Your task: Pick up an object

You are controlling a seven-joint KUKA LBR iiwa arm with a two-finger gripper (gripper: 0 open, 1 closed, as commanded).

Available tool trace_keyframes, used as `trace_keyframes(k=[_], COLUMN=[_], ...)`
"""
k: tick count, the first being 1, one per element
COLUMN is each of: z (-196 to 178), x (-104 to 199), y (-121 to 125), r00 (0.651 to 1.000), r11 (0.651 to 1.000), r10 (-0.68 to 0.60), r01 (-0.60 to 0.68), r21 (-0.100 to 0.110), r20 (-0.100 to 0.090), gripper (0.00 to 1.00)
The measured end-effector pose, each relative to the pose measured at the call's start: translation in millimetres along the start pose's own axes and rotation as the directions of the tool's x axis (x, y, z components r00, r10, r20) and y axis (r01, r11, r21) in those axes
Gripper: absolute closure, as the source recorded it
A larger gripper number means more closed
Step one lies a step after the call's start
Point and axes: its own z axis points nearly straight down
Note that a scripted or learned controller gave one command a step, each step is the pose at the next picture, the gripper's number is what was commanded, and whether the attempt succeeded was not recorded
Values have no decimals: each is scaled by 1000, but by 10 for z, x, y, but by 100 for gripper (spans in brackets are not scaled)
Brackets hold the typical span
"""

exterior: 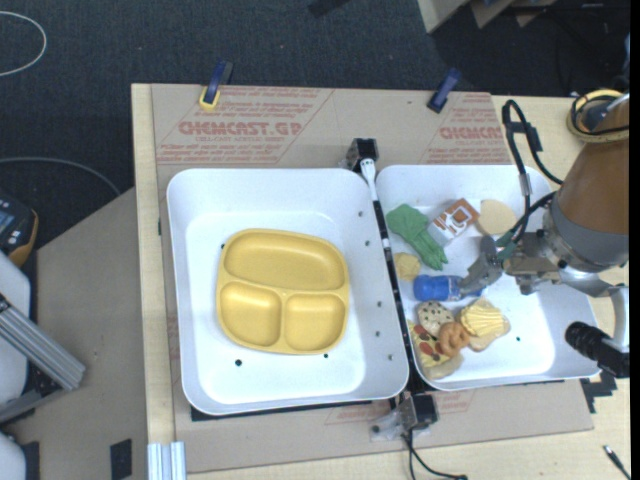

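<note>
The right bin (530,353) holds several small items. A blue cylinder (432,287) lies near its left wall, below a green toy (418,233). An orange and white box (457,218) and a beige round piece (497,214) lie toward the back. A pale yellow lump (406,265) rests by the left wall. At the front sit a cookie (433,317), a pretzel-like piece (452,339) and a ridged yellow piece (483,320). My gripper (475,276) hangs low in this bin, its tip just right of the blue cylinder and above the ridged yellow piece.
A yellow three-compartment plate (283,290) lies in the left bin (200,368). A black divider (380,238) runs between the bins. A black cable (520,158) loops over the right bin's back edge. Clips (212,90) hold the cardboard at the back.
</note>
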Motion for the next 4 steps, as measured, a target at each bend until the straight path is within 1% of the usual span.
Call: trace_keyframes(k=[1,2,3,4], z=[-59,475,1007,1184], x=[0,104,78,25], y=[28,-8,-104,-66], r00=[1000,1000,1000,1000], r11=[1000,1000,1000,1000], r10=[-3,-3,-2,3], r01=[3,3,2,-2], r21=[-13,-9,-13,-28], r20=[2,0,4,12], gripper=[0,0,0,0])
